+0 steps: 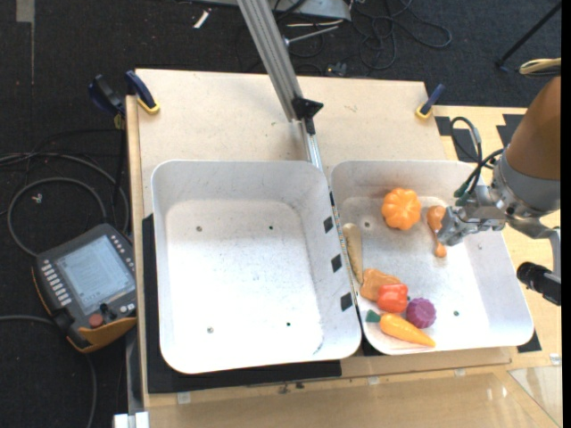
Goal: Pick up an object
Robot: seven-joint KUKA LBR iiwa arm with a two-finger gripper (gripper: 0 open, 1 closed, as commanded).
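My gripper hangs low over the right bin, near its right wall. Right at its left side lies a small brown-orange oval piece, and a small orange bit shows just below the gripper. Whether these two are one object partly hidden by the gripper is unclear. An orange toy pumpkin sits a little further left.
The right bin's front left holds a tan stick, an orange piece, a red pepper, a purple ball and a carrot. The left bin lies beside it. A metal pole rises at the back.
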